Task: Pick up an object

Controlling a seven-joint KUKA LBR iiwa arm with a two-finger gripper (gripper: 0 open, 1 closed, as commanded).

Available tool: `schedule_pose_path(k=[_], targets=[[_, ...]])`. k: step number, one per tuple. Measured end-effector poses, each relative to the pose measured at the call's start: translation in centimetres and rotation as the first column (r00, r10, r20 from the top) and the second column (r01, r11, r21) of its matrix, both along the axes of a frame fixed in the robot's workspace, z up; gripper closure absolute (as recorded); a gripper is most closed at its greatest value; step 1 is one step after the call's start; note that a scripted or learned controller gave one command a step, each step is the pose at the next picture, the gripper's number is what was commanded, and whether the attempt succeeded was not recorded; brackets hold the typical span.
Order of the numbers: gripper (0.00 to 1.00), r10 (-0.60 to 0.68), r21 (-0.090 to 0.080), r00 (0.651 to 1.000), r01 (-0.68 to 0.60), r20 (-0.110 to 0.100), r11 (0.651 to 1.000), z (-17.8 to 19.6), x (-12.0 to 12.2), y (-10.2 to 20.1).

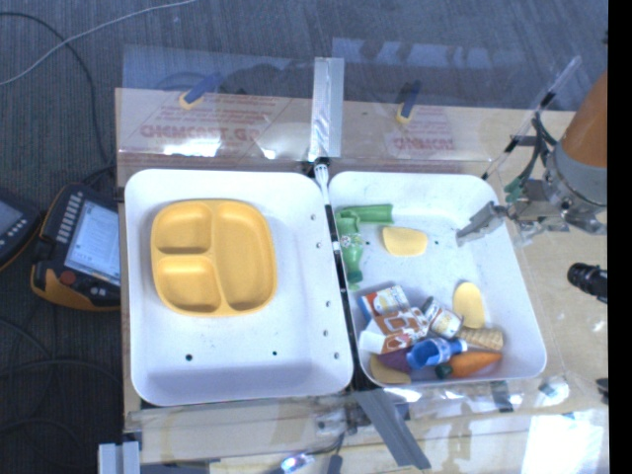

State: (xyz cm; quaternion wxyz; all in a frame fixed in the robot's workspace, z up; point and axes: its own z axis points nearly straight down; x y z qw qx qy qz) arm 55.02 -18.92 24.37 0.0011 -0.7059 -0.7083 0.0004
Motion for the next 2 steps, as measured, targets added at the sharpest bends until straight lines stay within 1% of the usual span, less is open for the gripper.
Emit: schedule_pose_path(k=[1, 2], targets=[[0.0, 0.024, 0.0, 1.0, -0.024, -0.002, 1.0, -12.4, 3.6, 6.0], [0.0, 0.045, -0.01, 0.999, -0.045, 0.015, 0.999, -15.2, 8.3, 8.3]])
